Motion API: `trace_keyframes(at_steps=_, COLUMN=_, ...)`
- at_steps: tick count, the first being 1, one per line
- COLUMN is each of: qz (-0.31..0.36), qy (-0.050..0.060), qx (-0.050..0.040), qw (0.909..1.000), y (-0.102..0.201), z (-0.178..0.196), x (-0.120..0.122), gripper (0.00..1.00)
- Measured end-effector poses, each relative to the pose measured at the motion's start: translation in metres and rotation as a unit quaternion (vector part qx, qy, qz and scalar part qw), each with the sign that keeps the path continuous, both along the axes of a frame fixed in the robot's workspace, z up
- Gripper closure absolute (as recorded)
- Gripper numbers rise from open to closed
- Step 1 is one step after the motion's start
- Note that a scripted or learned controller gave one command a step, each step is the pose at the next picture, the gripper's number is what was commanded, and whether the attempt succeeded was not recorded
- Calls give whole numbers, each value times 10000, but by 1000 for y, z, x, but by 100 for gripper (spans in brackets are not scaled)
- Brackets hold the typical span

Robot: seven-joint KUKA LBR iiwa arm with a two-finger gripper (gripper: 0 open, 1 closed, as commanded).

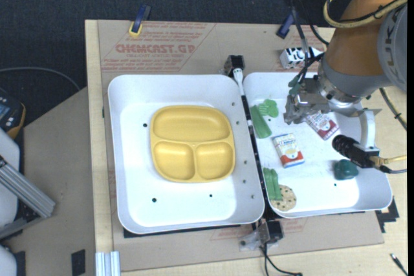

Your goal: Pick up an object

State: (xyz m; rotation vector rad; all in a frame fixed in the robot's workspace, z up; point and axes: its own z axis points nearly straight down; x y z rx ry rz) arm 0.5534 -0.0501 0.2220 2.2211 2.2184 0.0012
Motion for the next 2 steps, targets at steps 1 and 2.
trace_keyframes(at_steps=1, qz=14, qy=21, qx=14, qw=10000, y=11, z=9, x=-15, gripper=100)
trace_keyframes(at_steps=2, qz=1, qy=24, qx=8, qw=10000, y=2, z=5, x=-17, gripper=100)
